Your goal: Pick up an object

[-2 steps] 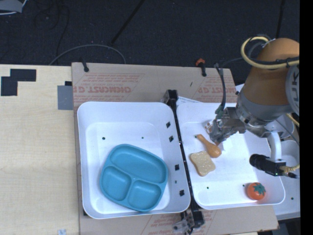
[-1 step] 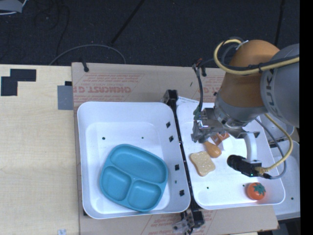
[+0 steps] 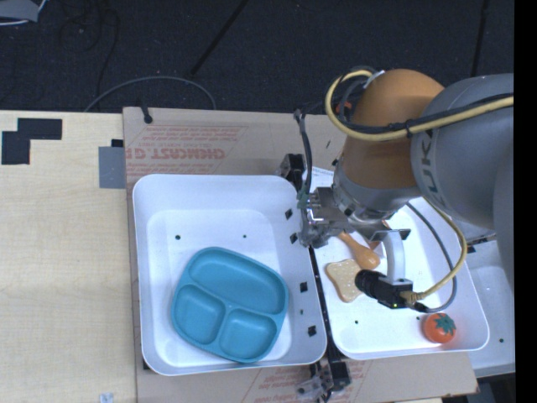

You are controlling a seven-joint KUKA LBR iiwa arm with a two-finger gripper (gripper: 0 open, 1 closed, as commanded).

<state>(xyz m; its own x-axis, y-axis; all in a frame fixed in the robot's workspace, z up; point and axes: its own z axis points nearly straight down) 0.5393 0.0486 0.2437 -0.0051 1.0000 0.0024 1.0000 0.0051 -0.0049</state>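
Observation:
In the right bin (image 3: 394, 344) lie a tan toast-shaped piece (image 3: 341, 280), a small orange stick-like object (image 3: 362, 251) just above it, and an orange-red round fruit with a green top (image 3: 439, 327) in the near right corner. My gripper (image 3: 321, 222) hangs low over the bin's left side, close to the wall between the bins, just up and left of the toast piece. The grey wrist and its orange band hide much of the far half of this bin. I see nothing held.
The left bin (image 3: 159, 193) holds a blue three-compartment plate (image 3: 228, 303) in its near half. Both bins rest on a cardboard sheet (image 3: 210, 141) on the pale wooden bench (image 3: 59, 250). The dividing walls between the bins run right beside the gripper.

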